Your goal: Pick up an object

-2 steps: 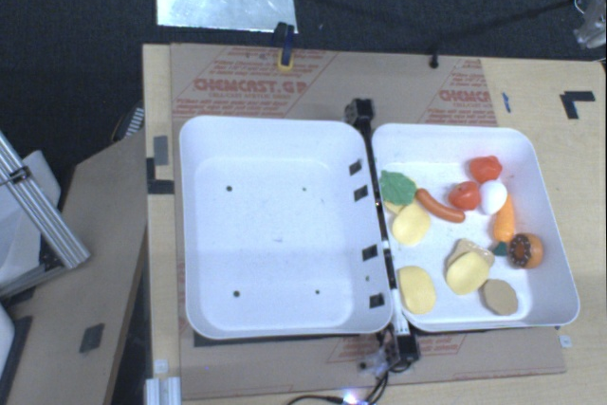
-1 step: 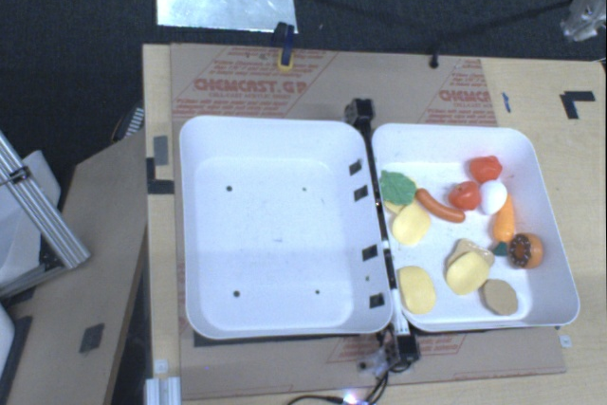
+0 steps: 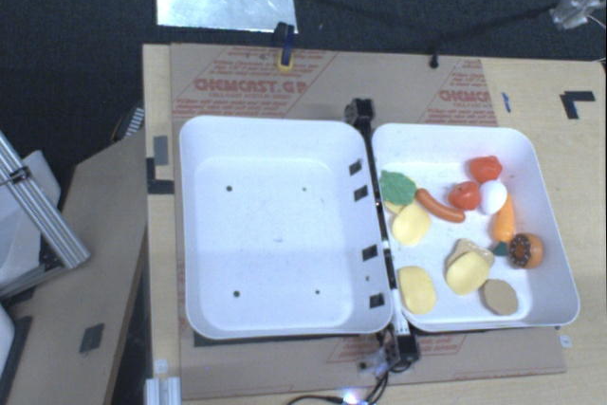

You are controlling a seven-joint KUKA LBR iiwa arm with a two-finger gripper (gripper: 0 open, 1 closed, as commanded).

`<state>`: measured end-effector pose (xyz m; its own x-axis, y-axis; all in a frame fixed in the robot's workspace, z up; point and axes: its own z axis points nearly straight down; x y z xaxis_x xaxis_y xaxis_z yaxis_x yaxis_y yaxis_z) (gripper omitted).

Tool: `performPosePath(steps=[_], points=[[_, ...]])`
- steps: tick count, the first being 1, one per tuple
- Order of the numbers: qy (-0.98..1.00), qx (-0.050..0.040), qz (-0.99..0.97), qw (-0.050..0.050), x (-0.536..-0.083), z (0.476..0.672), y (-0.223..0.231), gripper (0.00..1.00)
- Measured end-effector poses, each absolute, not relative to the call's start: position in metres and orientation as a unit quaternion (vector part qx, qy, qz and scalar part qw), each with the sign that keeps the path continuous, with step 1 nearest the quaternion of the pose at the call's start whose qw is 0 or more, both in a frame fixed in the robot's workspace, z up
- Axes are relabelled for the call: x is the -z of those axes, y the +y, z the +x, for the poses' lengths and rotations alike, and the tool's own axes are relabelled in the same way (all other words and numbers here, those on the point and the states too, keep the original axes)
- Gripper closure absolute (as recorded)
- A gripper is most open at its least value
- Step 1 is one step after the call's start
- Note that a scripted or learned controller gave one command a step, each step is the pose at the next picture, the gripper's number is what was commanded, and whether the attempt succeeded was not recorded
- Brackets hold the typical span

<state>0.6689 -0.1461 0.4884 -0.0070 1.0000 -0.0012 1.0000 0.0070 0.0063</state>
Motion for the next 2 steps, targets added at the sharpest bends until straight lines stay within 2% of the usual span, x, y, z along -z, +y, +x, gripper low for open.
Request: performPosePath(steps=[1, 2], points=[[0.71, -0.0017, 0.704, 0.002, -0.503, 0.669, -0.114, 1.0], [0.712, 0.0039, 0.702, -0.008, -0.343, 0.623, 0.002, 1.0]])
